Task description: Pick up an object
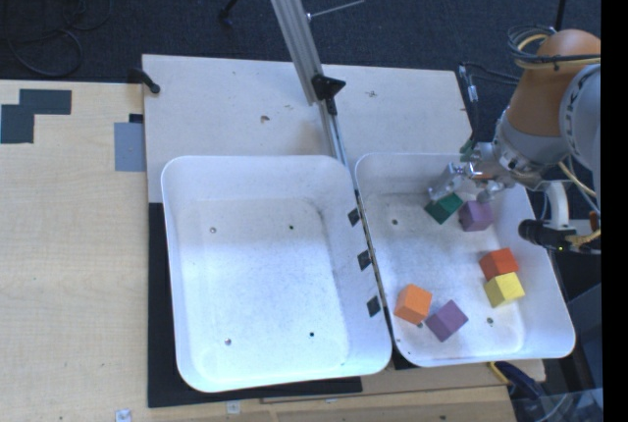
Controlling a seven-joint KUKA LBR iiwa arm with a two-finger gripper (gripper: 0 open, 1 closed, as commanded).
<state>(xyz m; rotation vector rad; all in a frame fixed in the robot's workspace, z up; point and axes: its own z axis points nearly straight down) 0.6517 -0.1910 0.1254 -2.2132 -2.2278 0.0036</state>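
Lower right of frame, right bin [549, 337]: orange cube [413, 302], purple cube [446, 320], yellow cube [504, 289], red cube [497, 263], loose, apart, probably graspable. Further up: green cube [444, 207] and purple block [475, 215] right at claw [461, 177]; grip state unreadable, cannot tell. Left bin [186, 214] alongside on pale surface [226, 106]. Dark floor, cables beyond

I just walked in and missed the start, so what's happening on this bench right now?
A grey robot arm with an orange band reaches in from the right, its gripper low over the right bin, right at a green block with a purple block beside it. Whether it has hold of anything is not clear. Nearer the front of that bin lie a red block, a yellow one, an orange one and another purple one.
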